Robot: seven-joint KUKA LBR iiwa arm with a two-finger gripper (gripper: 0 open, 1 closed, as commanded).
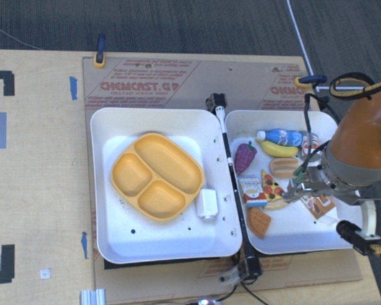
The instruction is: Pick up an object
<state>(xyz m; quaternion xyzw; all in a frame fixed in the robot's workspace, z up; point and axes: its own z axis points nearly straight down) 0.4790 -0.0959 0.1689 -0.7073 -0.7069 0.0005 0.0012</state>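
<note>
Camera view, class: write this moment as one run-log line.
arm: over right bin | pincer: low among toy food, beside hot dog and pizza slice | left bin: yellow divided plate, small white block

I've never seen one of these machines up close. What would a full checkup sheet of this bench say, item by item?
Surface: cardboard-covered bench bearing a left bin and a right bin.
Job's things: right bin holds a banana, bottle, grapes, hot dog, pizza slice, waffle and small packets.
Clutter: yellow divided plate and a white block in the left bin.
Grippers: gripper low over the right bin's toys; jaws unclear.
Cables: white line across the floor; black loops by the arm.
Surroundings: dark carpet; blue tape marks.
</note>
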